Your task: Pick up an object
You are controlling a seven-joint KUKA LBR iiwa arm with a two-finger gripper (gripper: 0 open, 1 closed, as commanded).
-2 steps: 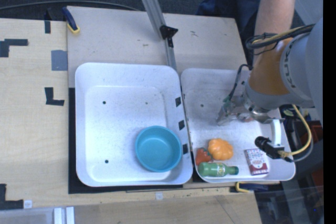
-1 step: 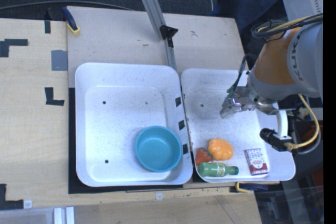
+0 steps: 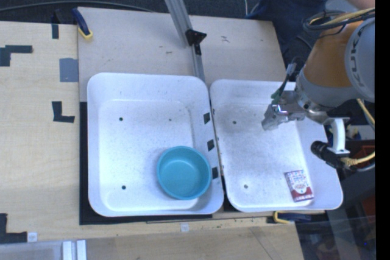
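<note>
In the left bin [image 3: 109,94] a blue bowl [image 3: 183,172] sits near the front right corner, close to the divide. Crossing into the right bin [image 3: 244,100], my pincer [image 3: 271,120] hangs over its upper middle, and I cannot tell whether it is apart or together; nothing shows between its tips. Further right, a small red-and-white packet [image 3: 298,185] lies flat by the front right corner, its long axis running roughly front to back. It lies forward and rightward of me, nearer than the bowl, so I judge it the likelier target.
</note>
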